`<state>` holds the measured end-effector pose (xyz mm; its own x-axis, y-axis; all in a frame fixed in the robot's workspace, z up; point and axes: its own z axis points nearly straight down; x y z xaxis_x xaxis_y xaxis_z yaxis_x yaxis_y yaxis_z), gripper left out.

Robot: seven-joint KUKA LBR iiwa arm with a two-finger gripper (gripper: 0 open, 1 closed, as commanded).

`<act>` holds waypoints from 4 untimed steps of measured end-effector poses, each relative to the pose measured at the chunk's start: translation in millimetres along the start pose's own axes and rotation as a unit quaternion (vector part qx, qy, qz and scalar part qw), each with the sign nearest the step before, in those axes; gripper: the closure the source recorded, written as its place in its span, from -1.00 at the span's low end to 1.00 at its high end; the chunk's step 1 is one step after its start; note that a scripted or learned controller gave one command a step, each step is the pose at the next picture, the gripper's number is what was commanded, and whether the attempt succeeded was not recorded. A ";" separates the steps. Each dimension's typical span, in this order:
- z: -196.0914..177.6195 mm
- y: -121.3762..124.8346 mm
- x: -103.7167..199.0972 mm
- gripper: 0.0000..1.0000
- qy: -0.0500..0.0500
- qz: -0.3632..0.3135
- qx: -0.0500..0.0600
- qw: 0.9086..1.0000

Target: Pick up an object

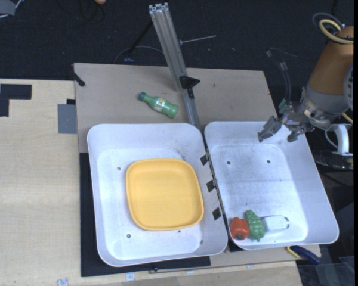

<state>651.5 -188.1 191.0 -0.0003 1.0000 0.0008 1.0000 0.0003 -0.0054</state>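
The hand point(280, 130) was seen released, holding nothing, over the right bin's point(298, 177) far rim. The toy vegetables point(249, 226) lay in that bin's near corner; judged light, rigid, smooth plastic, best pinched across the green piece's narrow width.

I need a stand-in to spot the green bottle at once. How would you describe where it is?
Start from the two white bins; look past the left one's far rim, on the bare tan board. The green bottle lies there on its side, beside the slanted metal rail. It alone sits outside the bins.
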 end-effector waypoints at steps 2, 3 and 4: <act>102.0 3.4 -6.9 -1.00 0.000 -0.001 -0.001 1.000; 89.5 4.2 -7.2 1.00 -0.001 -0.001 -0.002 1.000; 40.6 3.9 2.1 1.00 -0.001 0.000 -0.004 1.000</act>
<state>655.2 -186.0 150.4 0.0000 1.0000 -0.0006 1.0000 0.0000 0.0034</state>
